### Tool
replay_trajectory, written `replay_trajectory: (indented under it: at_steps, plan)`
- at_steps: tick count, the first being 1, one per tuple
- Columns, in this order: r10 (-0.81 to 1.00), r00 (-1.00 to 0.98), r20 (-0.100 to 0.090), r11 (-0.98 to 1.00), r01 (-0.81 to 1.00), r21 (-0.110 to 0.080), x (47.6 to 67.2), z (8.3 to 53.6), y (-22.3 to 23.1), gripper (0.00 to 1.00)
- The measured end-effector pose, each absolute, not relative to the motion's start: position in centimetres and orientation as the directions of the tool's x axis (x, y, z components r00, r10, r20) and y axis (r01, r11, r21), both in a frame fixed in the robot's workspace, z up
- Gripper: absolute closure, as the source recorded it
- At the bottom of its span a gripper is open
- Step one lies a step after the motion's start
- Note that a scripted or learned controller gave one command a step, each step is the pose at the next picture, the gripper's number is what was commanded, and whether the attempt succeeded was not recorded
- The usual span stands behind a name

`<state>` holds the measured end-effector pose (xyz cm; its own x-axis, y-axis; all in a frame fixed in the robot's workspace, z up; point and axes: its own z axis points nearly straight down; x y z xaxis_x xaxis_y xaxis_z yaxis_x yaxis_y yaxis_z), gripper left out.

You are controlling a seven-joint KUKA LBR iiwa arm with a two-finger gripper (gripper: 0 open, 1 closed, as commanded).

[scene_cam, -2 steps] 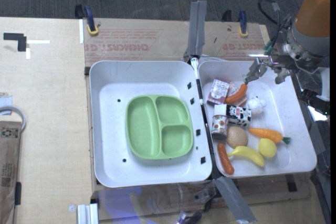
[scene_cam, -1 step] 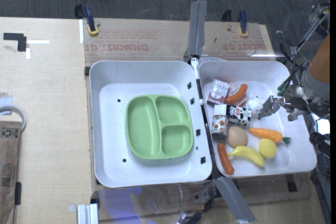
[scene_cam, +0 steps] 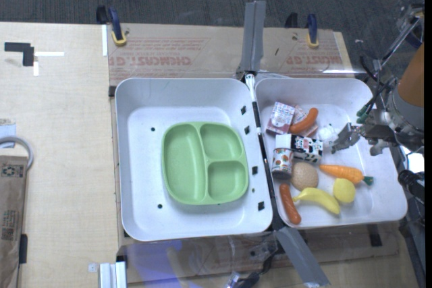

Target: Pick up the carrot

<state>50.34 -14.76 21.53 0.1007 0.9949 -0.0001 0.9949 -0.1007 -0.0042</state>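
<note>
Now I see the gripper [scene_cam: 352,136] over the right bin [scene_cam: 395,212], close to its right wall, and I cannot tell its state because the picture is too blurred there. The carrot [scene_cam: 343,173] lies flat on the bin floor just below the gripper, towards the front edge of the counter [scene_cam: 54,145], its green end pointing to the right wall. A lemon [scene_cam: 343,191] and a banana [scene_cam: 319,199] lie just beside it, so I judge a descent must be exact to avoid pushing them. The left bin [scene_cam: 131,165] holds a green divided plate [scene_cam: 204,162], probably a place for later drops.
</note>
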Motion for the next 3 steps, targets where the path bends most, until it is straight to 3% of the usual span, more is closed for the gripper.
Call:
replay_trajectory:
  at_steps: [1,2,3]
  plan:
    - [0.998,-0.060,0.001,0.060,0.998,-0.001,50.3,9.2,-20.4,0.00]
    - [0.997,-0.077,0.000,0.077,0.997,0.000,54.2,12.6,-16.6,0.00]
    - [0.973,-0.231,0.007,0.231,0.973,0.000,51.8,9.2,-21.7,0.00]
